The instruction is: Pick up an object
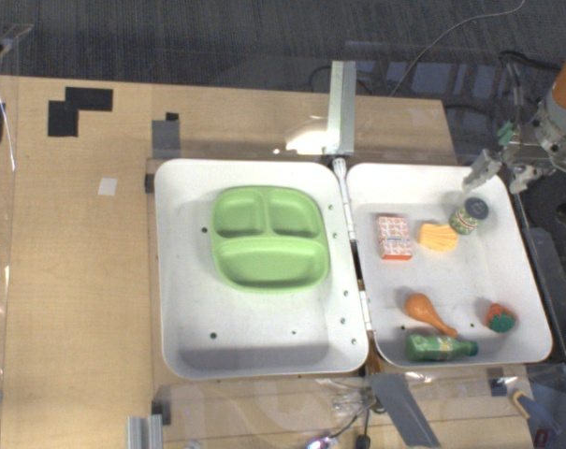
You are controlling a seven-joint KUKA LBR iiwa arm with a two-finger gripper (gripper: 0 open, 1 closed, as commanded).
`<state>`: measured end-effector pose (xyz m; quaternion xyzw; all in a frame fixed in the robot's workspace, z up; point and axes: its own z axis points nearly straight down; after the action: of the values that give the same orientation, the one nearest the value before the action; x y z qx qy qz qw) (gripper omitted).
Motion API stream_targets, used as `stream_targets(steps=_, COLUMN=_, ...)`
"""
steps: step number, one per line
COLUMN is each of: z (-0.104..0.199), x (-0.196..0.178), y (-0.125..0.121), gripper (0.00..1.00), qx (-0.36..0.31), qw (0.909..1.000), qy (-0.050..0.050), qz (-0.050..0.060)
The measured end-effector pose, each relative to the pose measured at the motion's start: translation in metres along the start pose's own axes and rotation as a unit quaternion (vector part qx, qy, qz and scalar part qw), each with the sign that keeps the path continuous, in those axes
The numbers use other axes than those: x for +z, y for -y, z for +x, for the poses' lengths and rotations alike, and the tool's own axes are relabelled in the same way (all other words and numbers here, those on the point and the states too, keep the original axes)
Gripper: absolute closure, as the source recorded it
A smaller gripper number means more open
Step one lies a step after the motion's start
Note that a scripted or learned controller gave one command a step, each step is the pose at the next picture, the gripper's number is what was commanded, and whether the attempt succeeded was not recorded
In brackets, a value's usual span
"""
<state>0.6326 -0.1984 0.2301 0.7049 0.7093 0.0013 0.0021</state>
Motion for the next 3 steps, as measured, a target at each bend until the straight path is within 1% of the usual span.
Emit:
stream_targets(steps=1, z=-0.006, x=0.056, y=-0.037, gripper=0.0, qx=0.127, qw=0.9919, qy=0.0, qz=0.0)
stream_targets(steps=2, z=0.006, x=0.093, y=-0.044, gripper=0.0, qx=0.26, qw=0.9656, qy=0.002, qz=-0.014)
stream_targets(steps=3, z=0.036, x=0.088, y=-0.04, gripper=0.0, qx=0.443, qw=0.8964, qy=-0.001, qz=-0.006)
